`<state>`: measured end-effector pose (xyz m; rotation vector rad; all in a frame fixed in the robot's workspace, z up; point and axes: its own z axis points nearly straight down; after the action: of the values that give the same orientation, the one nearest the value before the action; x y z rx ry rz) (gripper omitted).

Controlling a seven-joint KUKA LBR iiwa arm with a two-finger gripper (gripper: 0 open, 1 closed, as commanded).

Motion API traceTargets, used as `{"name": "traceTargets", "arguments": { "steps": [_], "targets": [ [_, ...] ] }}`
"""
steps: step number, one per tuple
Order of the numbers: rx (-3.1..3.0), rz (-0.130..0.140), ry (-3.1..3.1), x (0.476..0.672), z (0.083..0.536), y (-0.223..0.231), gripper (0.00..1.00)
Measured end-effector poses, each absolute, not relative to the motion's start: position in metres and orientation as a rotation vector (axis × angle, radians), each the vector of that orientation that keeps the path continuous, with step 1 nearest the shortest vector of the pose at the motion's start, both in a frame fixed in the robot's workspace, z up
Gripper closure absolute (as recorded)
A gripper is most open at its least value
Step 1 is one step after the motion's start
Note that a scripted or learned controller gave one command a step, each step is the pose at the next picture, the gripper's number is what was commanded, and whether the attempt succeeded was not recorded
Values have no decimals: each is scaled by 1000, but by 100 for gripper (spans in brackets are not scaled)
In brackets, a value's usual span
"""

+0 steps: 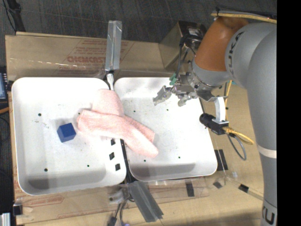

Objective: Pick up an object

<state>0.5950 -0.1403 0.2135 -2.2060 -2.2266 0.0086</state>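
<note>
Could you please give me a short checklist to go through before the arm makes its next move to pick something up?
1. Gripper free of any object: ok, nothing shows between its fingers.
2. Gripper over a bin: ok, it is above the right bin, near its far edge.
3. Gripper lined up over a target: not ok, bare bin floor lies beneath it.
4. Pink cloth lying fully in one bin: not ok, it drapes across the divide between both bins.
5. Blue block unobstructed: ok, it sits apart from the cloth in the left bin.
6. Finger opening wide enough: cannot tell.
</note>
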Motion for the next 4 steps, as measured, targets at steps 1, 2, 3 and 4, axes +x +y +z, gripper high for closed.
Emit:
{"name": "traceTargets", "arguments": {
  "steps": [1, 2, 3, 4],
  "targets": [
    [-2015, 4, -2404, 576, 90, -132, 0],
    [-1725, 5, -2616, 564, 89, -111, 0],
    [-1633, 2, -2682, 581, 91, -112, 0],
    [-1528, 4, -2737, 564, 89, -100, 0]
  ]
}}
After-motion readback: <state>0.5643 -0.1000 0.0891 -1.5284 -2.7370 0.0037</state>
